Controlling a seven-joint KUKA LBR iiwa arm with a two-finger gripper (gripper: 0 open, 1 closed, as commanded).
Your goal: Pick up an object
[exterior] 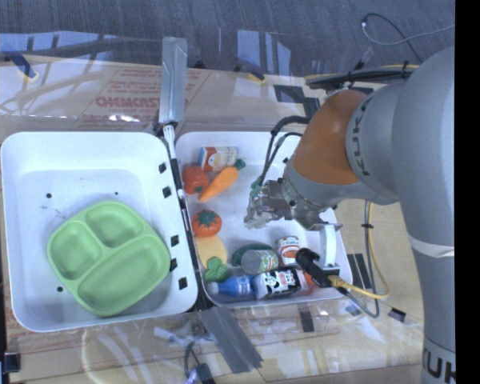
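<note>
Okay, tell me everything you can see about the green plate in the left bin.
The green plate is a pale green divided tray, plastic by its look, with rounded corners and three compartments: two smaller ones toward the upper left and one larger toward the lower right. It lies flat, face up, turned at an angle, on the floor of the left bin, toward its lower right. Nothing sits in it.
</note>
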